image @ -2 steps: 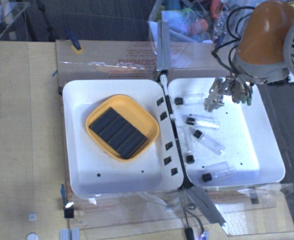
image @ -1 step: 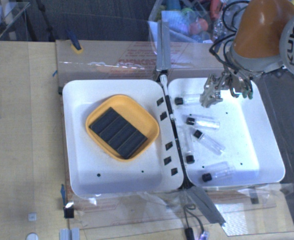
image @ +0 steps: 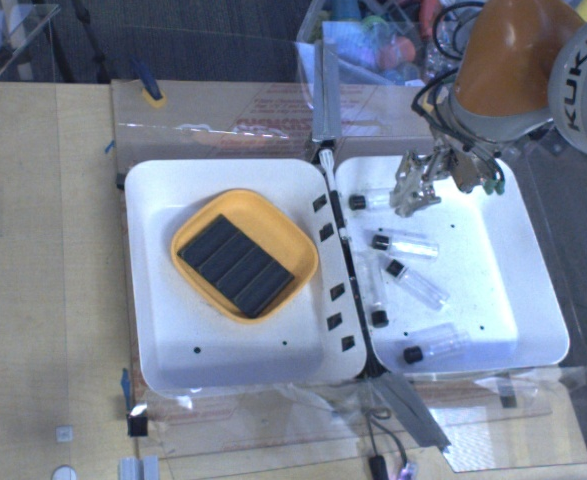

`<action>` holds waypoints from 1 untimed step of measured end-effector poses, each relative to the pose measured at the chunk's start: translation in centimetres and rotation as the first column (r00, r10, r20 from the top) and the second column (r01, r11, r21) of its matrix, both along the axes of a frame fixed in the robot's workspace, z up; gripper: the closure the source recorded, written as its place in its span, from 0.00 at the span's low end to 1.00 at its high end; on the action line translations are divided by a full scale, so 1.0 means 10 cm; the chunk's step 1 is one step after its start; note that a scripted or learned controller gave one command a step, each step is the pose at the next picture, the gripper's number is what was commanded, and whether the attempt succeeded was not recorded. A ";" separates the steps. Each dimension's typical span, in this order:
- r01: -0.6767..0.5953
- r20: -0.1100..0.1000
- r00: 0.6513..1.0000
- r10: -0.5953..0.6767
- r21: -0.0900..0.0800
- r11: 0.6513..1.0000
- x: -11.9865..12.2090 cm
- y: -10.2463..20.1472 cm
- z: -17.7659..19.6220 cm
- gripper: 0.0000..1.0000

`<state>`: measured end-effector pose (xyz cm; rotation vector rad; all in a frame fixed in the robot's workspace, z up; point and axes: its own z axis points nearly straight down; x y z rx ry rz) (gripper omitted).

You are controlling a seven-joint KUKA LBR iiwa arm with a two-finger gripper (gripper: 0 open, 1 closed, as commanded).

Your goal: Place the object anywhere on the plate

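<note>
Several small clear vials with black caps lie scattered in the right bin [image: 533, 268], well apart from the yellow plate [image: 195, 230] that sits in the left bin [image: 153, 358] with a dark ribbed pad [image: 238, 263] on its middle. One vial [image: 373, 200] rests near the bin's upper left corner, just beside the gripper [image: 413, 200]; another vial [image: 403, 245] lies below it, a third vial [image: 413, 280] slants toward the middle, a fourth vial [image: 376, 298] lies along the divider, and a fifth vial [image: 433, 345] sits near the lower edge. The gripper hangs low over the upper part of the right bin, and nothing can be seen between its fingers; how far apart they stand cannot be made out at this angle. Judging by their look, the vials are light, stiff and thin-walled plastic or glass, smooth enough to slip and round enough to roll away if nudged from the side. The safest hold is probably across the tube's body near its middle, fingers square to its long axis, closing gently. The cap end looks less slick but shorter. A vial lying close to the wall or divider leaves little room for one finger, so one lying freer in the middle seems the easier choice
</note>
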<state>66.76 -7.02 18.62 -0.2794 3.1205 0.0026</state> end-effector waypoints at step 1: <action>-0.209 0.000 0.978 0.209 -0.001 0.978 0.00 0.16 0.00 1.00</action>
